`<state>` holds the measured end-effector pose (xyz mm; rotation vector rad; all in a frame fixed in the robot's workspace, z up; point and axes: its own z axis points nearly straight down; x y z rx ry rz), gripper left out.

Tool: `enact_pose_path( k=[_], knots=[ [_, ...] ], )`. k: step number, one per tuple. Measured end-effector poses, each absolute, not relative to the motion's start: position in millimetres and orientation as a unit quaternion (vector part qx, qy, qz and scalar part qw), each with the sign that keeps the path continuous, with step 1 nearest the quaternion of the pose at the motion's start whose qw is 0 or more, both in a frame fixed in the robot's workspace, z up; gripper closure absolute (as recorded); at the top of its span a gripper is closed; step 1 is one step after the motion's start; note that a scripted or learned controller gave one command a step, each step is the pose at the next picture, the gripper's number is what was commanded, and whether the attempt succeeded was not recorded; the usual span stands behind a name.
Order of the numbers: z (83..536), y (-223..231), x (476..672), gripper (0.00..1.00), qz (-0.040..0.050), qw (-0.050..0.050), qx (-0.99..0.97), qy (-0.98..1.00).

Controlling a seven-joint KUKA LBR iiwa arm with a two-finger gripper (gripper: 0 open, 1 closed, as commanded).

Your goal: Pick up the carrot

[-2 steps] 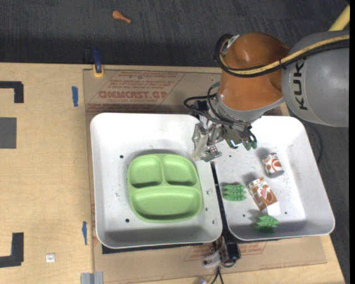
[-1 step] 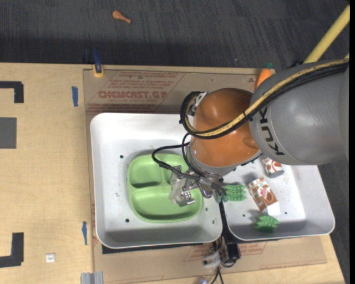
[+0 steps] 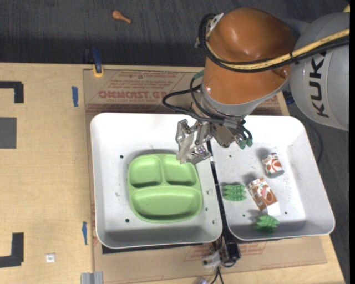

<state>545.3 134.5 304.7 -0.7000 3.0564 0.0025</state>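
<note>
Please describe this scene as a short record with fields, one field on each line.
arm: grey KUKA arm with orange band, reaching in from the right
gripper: gripper over the upper middle, near where the two bins meet
left bin: left bin holds a green divided plate
right bin: right bin holds two red and white packets and two green toy items
carrot: small orange carrot-like object on the dark floor beyond the bench, outside both bins
</note>
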Motion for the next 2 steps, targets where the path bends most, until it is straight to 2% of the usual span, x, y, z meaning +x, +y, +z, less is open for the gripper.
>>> enact_pose_path(
  k=[1, 2],
  knots=[
    [305, 135, 545.2, 0.00, 0.0008, 0.003, -0.223, 0.975],
    [212, 174, 508.4, 0.00, 0.0010, 0.002, -0.273, 0.962]
  ],
)
